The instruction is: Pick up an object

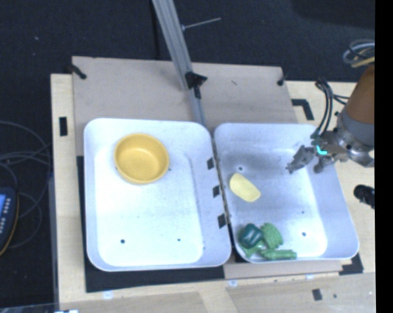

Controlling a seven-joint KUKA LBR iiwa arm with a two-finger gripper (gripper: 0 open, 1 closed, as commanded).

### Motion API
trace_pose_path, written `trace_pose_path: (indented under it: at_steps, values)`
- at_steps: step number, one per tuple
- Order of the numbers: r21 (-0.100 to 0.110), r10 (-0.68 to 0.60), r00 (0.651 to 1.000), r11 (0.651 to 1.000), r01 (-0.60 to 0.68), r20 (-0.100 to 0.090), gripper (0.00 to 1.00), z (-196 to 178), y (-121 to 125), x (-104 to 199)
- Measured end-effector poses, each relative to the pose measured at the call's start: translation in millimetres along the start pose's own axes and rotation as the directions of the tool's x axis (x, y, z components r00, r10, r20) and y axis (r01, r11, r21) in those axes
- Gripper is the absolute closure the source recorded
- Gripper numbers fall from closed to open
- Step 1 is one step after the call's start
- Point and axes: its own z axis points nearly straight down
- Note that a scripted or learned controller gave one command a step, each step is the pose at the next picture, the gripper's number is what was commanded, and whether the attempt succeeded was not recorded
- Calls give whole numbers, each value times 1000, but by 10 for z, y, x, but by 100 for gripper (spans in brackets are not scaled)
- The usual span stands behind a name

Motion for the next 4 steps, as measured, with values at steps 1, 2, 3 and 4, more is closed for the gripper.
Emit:
trace_pose_path:
  at_steps: [1,2,3,4]
  values:
    - [0,0,1000,1000,0,0,0,0,0,0]
    - [5,2,1000,1000,-2,0,0,510,-55,-99]
    - [3,1,1000,1000,-1,1,0,1022,-60,-105]
    - [-2,1,1000,1000,-1,1,100,895,-48,-107]
